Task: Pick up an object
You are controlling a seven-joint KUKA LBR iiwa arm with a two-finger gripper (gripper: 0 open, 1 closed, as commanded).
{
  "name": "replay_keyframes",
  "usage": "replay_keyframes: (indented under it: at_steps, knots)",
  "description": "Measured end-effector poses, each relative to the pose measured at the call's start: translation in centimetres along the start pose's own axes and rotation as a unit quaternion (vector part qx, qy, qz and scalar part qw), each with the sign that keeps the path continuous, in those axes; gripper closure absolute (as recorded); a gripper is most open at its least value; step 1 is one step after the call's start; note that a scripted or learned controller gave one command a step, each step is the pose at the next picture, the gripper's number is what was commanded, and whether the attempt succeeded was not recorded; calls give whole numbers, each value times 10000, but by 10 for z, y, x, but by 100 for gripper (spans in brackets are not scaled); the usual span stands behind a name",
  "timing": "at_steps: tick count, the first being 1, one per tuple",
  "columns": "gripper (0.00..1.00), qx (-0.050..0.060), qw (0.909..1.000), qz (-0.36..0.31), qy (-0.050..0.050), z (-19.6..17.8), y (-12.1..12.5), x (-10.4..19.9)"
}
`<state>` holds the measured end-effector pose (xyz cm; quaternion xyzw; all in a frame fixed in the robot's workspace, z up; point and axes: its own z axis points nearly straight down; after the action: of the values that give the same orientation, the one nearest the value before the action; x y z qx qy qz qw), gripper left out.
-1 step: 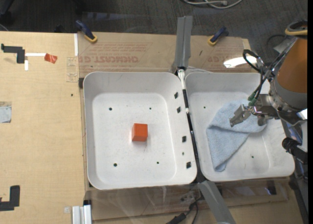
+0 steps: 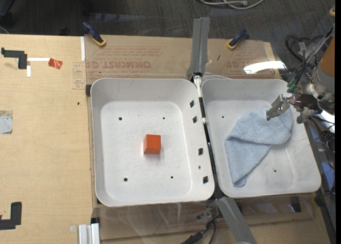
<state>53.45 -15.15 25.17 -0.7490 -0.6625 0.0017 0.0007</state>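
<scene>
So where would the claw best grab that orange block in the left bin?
Probably from straight above, closing on two opposite flat sides of the orange block. It sits alone near the middle of the left bin, well away from the walls, so there looks to be room for a finger on either side. Its squarish faces should give flat contact.

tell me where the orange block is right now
The orange block sits near the middle of the left bin, well apart from the blue cloth in the right bin.
</scene>
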Motion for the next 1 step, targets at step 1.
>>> replay_keyframes:
  at_steps: [1]
  knots:
    - [0,-8,9987,-500,6,161,-15,7]
